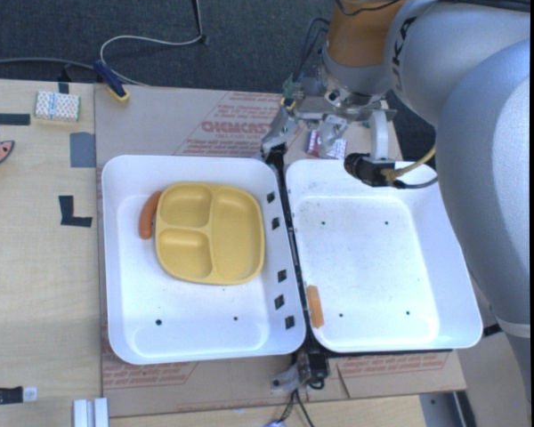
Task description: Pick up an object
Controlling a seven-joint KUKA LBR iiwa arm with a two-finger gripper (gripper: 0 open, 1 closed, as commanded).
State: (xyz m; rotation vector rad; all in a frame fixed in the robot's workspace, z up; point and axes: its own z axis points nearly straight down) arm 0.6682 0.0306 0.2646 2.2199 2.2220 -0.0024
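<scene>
1. Grey arm (481, 149) is filling the right side of the frame, nearest the lens, its orange band (365, 16) at top centre.
2. Candidate objects: a small orange piece (314, 305) is lying at the lower left edge of the right bin (427, 327), beside the divider; a yellow sectioned plate (209, 232) is sitting in the left bin (196, 345), with an orange sausage-like piece (147, 216) touching its left rim.
3. Gripper (325, 140) is hanging over the top edge of the frame's bin area, just above the upper left corner of the right bin. I cannot tell how its jaws stand; nothing is showing between them that I can make out.
4. Progress, as I judge it: the pick is not yet done. All three objects are resting in their bins, well apart from the gripper.
5. Left to do: choosing an object, descending, closing, lifting.
</scene>
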